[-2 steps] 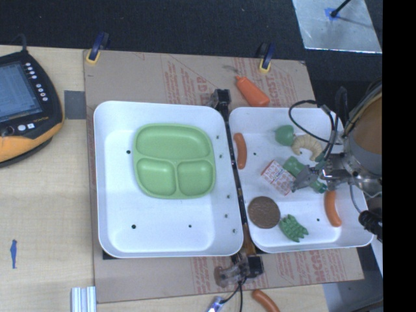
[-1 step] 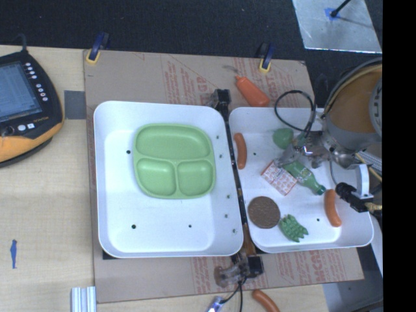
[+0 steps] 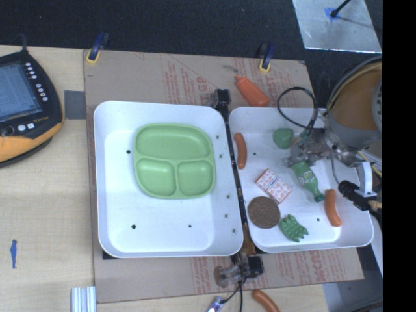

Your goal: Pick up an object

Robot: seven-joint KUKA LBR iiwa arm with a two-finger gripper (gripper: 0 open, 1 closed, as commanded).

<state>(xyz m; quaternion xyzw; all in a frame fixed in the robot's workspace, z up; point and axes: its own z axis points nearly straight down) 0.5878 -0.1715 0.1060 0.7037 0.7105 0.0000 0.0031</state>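
— Where is your gripper [image 3: 304, 153]?
— Low in my right bin [image 3: 257, 236], directly over the green bottle [image 3: 307, 178]; I cannot tell how it is set.
— And the bottle?
— Lying between two sausages.

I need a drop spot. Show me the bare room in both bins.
Left bin: bare floor rings the green divided plate, widest below it and along its left. Right bin: crowded around the gripper, green bottle, cracker packet and brown disc; a small patch sits at top left.
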